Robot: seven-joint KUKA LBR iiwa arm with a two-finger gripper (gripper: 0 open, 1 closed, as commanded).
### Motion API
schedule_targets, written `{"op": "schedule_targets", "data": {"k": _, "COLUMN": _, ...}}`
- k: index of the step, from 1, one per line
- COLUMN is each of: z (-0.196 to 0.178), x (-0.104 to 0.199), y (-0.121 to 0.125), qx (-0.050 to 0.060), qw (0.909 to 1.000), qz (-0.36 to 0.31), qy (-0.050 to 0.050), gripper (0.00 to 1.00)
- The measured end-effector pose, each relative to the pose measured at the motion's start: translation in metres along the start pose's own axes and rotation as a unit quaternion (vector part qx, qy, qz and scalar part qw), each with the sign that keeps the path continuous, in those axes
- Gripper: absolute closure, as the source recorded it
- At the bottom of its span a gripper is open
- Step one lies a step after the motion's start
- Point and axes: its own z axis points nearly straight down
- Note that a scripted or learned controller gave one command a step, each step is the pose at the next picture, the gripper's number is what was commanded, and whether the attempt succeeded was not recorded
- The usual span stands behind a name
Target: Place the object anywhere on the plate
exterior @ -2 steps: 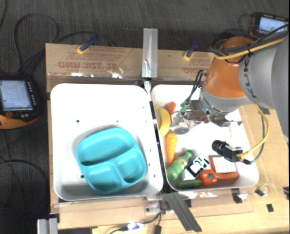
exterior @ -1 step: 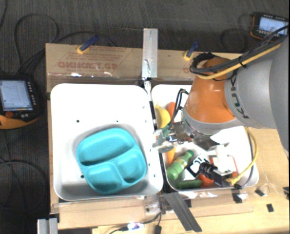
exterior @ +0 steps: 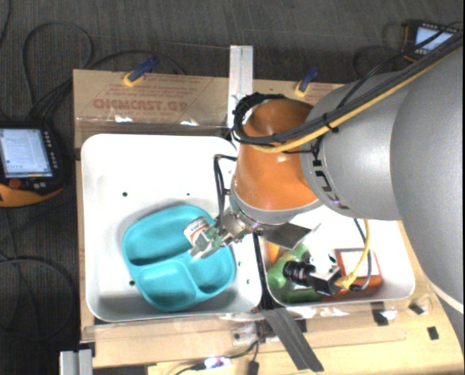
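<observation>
A teal divided plate (exterior: 169, 268) lies in the left bin (exterior: 107, 178), toward its front. My gripper (exterior: 203, 239) hangs over the plate's right rim, near the divider between its compartments. A small greenish patch shows at the gripper's tip, too small to identify. The grey arm with its orange band (exterior: 271, 162) reaches in from the right and hides the wall between the bins.
In the right bin (exterior: 400, 283), a green object (exterior: 283, 281) lies at the front left, beside an orange-red box (exterior: 359, 266) and a small orange piece (exterior: 273, 252). A tablet (exterior: 21, 158) lies left of the bench, on the floor.
</observation>
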Motion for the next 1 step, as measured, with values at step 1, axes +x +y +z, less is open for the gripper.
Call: {"op": "schedule_targets", "data": {"k": 1, "z": 0.0, "x": -0.0003, "y": -0.0002, "qx": 0.0, "qw": 1.0, "qz": 0.0, "qy": 0.0, "gripper": 0.0}}
